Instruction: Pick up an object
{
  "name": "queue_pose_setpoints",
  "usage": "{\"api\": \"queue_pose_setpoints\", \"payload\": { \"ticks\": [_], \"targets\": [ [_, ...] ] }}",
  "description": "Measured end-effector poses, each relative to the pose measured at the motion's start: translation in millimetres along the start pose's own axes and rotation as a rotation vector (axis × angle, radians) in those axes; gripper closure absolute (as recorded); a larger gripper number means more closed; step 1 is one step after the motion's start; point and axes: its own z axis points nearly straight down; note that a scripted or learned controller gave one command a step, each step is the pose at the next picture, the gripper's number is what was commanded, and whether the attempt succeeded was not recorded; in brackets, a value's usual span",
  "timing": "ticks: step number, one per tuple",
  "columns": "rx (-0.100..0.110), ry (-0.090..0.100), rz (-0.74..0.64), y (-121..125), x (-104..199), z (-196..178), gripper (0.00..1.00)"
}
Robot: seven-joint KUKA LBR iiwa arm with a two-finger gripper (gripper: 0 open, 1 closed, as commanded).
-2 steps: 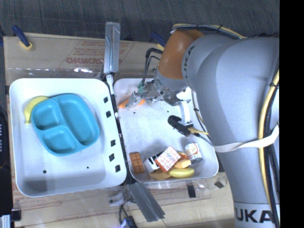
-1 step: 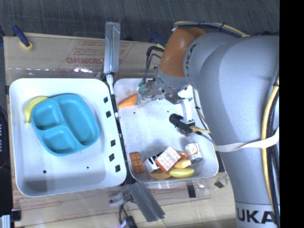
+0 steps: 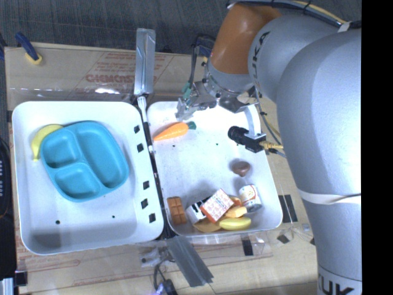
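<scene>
Camera view: two-finger metal pincer (image 3: 186, 107) — grip state cannot tell.
Orange plastic carrot (image 3: 171, 131): just below it — not yet lifted.

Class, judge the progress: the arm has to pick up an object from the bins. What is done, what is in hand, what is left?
Done: the two-finger gripper has reached the far end of the right white bin, just above the orange toy carrot. In hand: nothing is seen between its fingers. Left: grasp and lift; the carrot lies on the bin floor.
</scene>
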Motion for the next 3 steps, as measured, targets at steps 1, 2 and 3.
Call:
{"api": "queue_pose_setpoints", "payload": {
  "ticks": [1,2,3],
  "targets": [
    [0.009,0.002,0.001,-2,0,5,0.0],
    [0.005,0.003,0.182,2,-30,97,0.0],
    [0.01,-0.003,0.182,0,-34,84,1.0]
  ]
}}
